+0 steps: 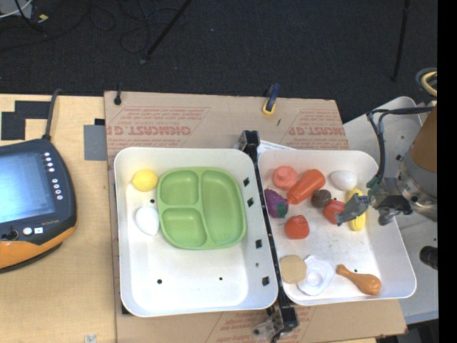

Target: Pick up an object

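toy food [305,184] crowding right bin's [400,277] far edge, jaws [355,210] over yellow pc [358,221], grip state unclear

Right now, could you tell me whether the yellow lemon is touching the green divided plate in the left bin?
Apart. The camera view shows a thin strip of white bin floor between the lemon and the green plate.

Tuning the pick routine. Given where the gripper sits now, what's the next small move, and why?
Probably a short descent. The gripper sits at the right bin's right side, over the yellow item and beside the red piece, with nothing visibly between its fingers. Toys crowd there, so go slowly.
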Robot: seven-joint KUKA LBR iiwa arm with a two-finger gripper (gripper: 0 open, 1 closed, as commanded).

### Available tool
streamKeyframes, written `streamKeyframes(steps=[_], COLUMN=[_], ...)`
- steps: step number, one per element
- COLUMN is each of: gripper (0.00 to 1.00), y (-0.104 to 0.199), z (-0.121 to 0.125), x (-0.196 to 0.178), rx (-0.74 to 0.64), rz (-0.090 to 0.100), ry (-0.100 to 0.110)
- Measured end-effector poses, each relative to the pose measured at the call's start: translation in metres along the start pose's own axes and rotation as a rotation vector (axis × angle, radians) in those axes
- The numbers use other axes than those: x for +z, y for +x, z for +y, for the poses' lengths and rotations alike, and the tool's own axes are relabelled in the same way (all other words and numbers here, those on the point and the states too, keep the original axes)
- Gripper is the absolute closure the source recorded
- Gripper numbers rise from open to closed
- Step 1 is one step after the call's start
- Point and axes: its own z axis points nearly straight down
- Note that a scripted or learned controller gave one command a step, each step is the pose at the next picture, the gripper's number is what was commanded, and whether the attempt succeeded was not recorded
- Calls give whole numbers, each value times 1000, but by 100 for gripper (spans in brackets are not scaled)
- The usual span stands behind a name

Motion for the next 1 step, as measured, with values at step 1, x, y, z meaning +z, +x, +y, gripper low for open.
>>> streamKeyframes(steps=[1], gripper=[0], y=[0], z=[2], x=[-6], rx=[-2], rz=[-1], ry=[-11])
